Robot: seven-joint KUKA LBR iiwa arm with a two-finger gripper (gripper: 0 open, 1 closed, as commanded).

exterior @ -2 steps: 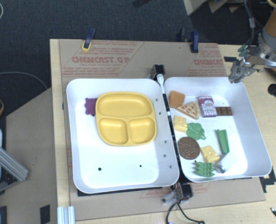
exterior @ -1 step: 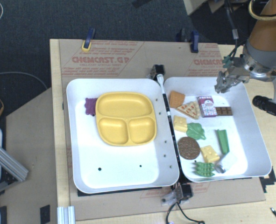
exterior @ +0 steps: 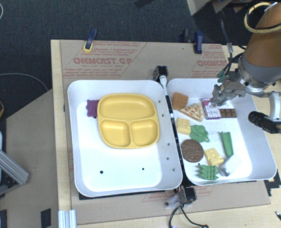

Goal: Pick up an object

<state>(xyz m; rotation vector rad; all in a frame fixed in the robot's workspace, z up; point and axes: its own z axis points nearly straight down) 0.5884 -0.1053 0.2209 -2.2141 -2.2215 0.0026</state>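
Pincer state cannot be told as the grey two-finger gripper (exterior: pixel 218 99) is held low over the small pink-and-white printed packet (exterior: pixel 211 109) in the right white bin (exterior: pixel 266 148). The packet is judged light, flat and slippery, best pinched across its short edges. "CHEMCAST" is read on the brown paper-covered board (exterior: pixel 107 58); the packet's print is unreadable.

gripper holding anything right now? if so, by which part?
Cannot be told. The gripper sits low over the pink packet in the right bin, but no object shows between its fingers.
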